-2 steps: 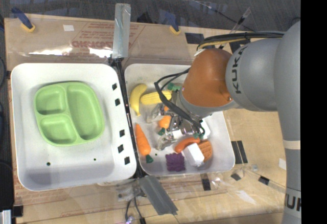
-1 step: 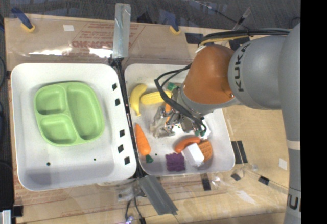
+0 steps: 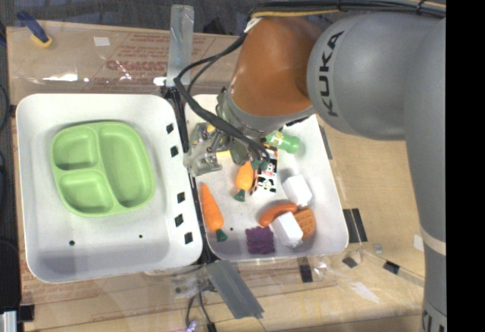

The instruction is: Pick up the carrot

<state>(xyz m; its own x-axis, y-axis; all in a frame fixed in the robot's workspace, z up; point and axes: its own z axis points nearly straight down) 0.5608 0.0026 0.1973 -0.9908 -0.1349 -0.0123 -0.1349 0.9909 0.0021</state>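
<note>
A long orange carrot (image 3: 211,209) with a green stub at its near end lies along the left wall of the right bin (image 3: 333,205). A shorter orange carrot-like piece (image 3: 244,177) with a green tip lies in the middle of that bin. My gripper (image 3: 204,155) hangs low over the bin's far left part, just behind the long carrot and to the left of the short piece. Nothing shows in its grasp. The orange wrist band and grey arm hide the bin's far side.
The right bin also holds a purple grape cluster (image 3: 260,240), two white blocks (image 3: 296,188), an orange waffle piece (image 3: 306,221), a red-orange sausage (image 3: 275,211), a green item (image 3: 289,144) and a black-and-white toy (image 3: 264,182). A green divided plate (image 3: 102,167) lies in the left bin (image 3: 45,251).
</note>
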